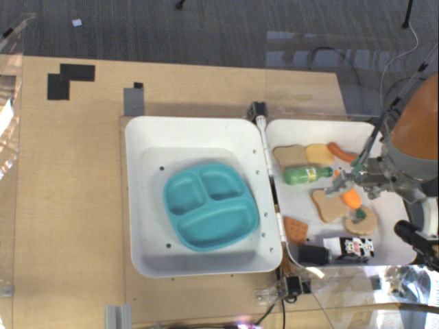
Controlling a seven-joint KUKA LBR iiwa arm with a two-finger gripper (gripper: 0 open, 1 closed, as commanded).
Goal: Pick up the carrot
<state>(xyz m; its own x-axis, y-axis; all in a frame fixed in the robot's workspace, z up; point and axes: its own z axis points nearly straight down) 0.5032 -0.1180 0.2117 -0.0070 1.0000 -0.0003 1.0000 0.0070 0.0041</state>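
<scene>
Carrot (351, 198) in right bin (391, 256), between bread slices, touching gripper (345, 184) tip. Fingers slightly apart just above, nothing clamped yet. Approach step, seemingly; next: lower, straddle, squeeze, lift.

A robotics lab: a plywood counter (68, 204) bearing black tape marks (68, 79), two white bins (137, 204) fixed side by side, loose cables (288, 293) (toy food for props), grey carpet (206, 26) beyond.
</scene>
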